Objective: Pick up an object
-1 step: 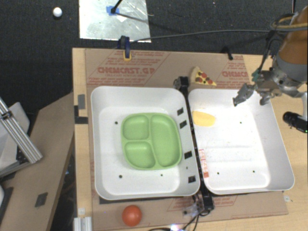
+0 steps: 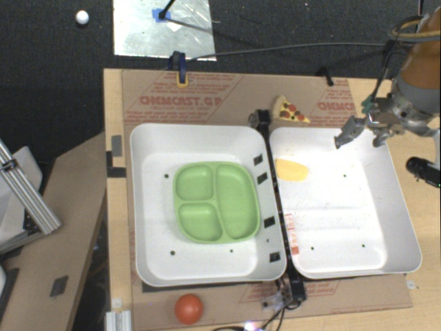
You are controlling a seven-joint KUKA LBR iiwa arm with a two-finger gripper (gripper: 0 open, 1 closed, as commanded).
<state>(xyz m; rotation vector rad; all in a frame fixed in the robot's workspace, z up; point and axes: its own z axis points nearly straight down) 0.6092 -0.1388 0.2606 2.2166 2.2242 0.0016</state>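
In the camera view, the end effector hangs over the top right corner of the right bin. Its two fingers are spread wide apart, and nothing is between them. So no object has been picked up yet. The whole pick looks like it is still to do.

The closest thing to grab is a flat yellow piece. It lies on the floor of the right bin, near the bin's left wall and well apart from the end effector. The arm would need to move left and go down to reach it.

The left bin holds a green tray with three parts. A pizza slice toy lies outside the bins, just past their top edge. A red ball sits on the worktop below the left bin.

The worktop is a brown board with red letters on it. Both bins rest on it side by side, with black clips between them. Behind the board the room is dark. A shiny silver sheet lies there, and a small white ball lies to its left.
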